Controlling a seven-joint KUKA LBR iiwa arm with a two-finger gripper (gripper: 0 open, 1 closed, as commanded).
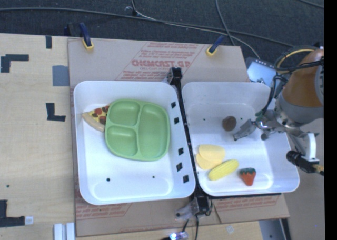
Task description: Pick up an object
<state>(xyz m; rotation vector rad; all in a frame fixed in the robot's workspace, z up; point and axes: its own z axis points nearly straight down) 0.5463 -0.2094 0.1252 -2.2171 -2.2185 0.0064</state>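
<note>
In the right bin lie a small brown ball, a pale yellow chip-shaped piece, a yellow corn cob and a red strawberry. My gripper hovers over the right bin, just right of the brown ball and above the strawberry. Its two grey fingers stand apart, open, with nothing between them. The left fingertip is close to the ball but apart from it.
The left bin holds a green divided plate and a pizza slice tucked at the plate's left edge. A black divider runs between the bins. The arm's orange band sits at the right edge.
</note>
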